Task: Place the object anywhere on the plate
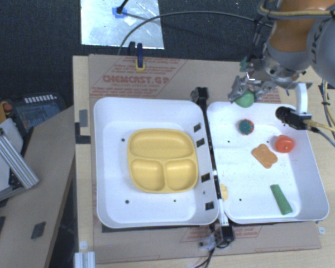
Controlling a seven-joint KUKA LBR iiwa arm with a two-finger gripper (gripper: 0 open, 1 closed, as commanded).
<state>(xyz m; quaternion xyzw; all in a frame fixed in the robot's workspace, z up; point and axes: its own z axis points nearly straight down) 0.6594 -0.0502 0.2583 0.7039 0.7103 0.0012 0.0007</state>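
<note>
Right bin [312, 205]: teal ball [246, 127], orange slab [264, 156], red-orange ball [285, 144], green stick [281, 199] lying diagonally. Gripper [245, 95] above the bin's far edge, jaws clamped on green round object [245, 100]; no clear long axis. Yellow divided plate [161, 160] in left bin [109, 205].

Two white bins [100, 149], one yellow plate [159, 159], five small objects [264, 155].

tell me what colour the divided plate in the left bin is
Yellow; the plate shows plainly in the camera view.
</note>
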